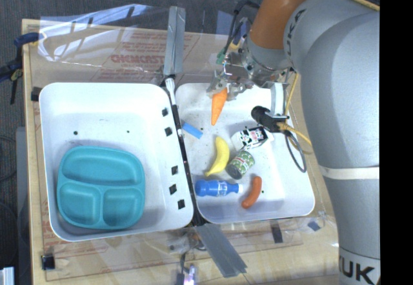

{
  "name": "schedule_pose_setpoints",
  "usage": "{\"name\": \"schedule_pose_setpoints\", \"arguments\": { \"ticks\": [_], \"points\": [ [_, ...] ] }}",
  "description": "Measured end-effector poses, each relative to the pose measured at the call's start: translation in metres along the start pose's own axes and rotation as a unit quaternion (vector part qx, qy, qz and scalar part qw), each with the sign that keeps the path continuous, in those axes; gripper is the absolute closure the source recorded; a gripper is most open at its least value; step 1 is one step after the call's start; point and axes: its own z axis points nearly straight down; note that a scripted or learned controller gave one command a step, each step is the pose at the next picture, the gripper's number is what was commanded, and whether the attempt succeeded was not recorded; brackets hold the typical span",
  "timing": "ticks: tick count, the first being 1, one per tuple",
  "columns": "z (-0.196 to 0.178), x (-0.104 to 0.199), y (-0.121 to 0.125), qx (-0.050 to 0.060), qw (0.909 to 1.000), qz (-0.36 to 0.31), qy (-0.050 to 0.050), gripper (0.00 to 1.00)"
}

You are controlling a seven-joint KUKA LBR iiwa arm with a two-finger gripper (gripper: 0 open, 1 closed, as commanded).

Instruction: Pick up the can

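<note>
The can point(241, 164) has a green label and a silver end. It lies on its side in the right bin point(293, 196), just right of the banana point(219, 156). My gripper point(224, 87) hangs over the far end of that bin, well behind the can and apart from it. It is shut on the thick end of an orange carrot point(218, 106), whose tip points down toward the bin floor.
A black-and-white carton point(250, 137) lies just behind the can. In front of the can lie a blue bottle point(216, 187) and a red sausage point(251, 191). A small blue block point(191, 130) sits near the divider. The left bin point(97, 109) holds a teal divided plate point(100, 187).
</note>
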Motion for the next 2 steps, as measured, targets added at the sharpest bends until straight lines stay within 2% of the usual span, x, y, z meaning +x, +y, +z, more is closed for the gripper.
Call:
{"name": "schedule_pose_setpoints", "arguments": {
  "ticks": [1,2],
  "points": [
    [-0.0134,0.0335,-0.0050,0.000,1.0000,-0.009,0.000,1.00],
    [-0.0233,0.0342,-0.0041,-0.001,0.9999,-0.012,0.000,1.00]
  ]
}}
